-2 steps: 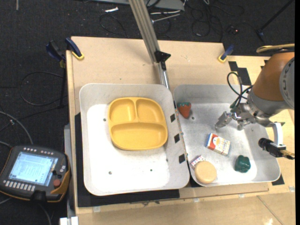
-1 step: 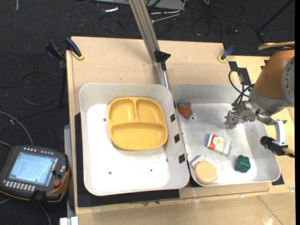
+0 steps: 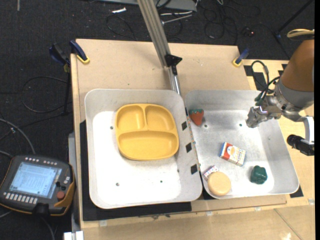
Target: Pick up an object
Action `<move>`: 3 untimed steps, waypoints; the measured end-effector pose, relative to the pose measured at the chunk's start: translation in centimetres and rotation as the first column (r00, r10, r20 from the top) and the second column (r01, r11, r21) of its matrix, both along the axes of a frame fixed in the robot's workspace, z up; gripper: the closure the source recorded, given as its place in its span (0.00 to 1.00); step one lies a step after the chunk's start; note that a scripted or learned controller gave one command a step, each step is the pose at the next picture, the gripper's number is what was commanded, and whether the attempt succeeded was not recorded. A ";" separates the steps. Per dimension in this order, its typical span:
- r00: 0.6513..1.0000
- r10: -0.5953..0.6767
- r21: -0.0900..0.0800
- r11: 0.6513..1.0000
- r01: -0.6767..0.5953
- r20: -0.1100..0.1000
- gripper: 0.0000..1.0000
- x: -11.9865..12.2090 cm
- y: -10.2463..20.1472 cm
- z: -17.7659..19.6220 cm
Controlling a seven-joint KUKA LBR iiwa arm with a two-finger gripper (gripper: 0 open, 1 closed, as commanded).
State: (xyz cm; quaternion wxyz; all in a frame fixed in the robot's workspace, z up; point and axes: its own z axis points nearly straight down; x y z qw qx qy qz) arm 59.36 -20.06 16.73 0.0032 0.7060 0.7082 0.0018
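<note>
The grey two-finger gripper point(image 3: 253, 121) hangs over the upper right part of the right-hand shallow white bin point(image 3: 280, 149), at the end of a grey arm point(image 3: 295, 91) with an orange band above the wrist, which enters from the right edge of the camera view. Whether the gripper is spread or pressed together cannot be told from this angle, and nothing can be seen caught in it. Below and to the left of the gripper, well apart from it, a small white and orange carton point(image 3: 232, 153) lies flat on the bin floor, tilted. Near the bin's lower right corner sits a dark green lumpy toy vegetable point(image 3: 258, 174). A round tan disc-shaped object point(image 3: 219, 183) rests at the bin's lower left corner, just beside a small white and purple packet point(image 3: 209, 171) that pokes out at its upper left. At the bin's upper left, against the dividing wall, lies a red toy strawberry with a green top point(image 3: 197, 116). The left-hand shallow white bin point(image 3: 100, 134) holds a yellow plastic tray with three compartments point(image 3: 147, 131), set in its upper middle. Both bins stand side by side on a light wooden bench point(image 3: 130, 64). A slanted grey metal pole point(image 3: 155, 26) runs from the top of the view to the seam between the bins. On the dark floor at lower left lies a grey handheld control pendant with a lit screen point(image 3: 35, 184).
</note>
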 end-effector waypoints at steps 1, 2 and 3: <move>1.000 0.000 0.000 1.000 0.000 -0.001 1.00 -0.1 -0.1 4.4; 1.000 -0.001 0.000 1.000 0.001 -0.003 1.00 0.0 -0.1 6.3; 1.000 0.004 0.003 1.000 -0.004 -0.008 1.00 -1.0 5.2 6.1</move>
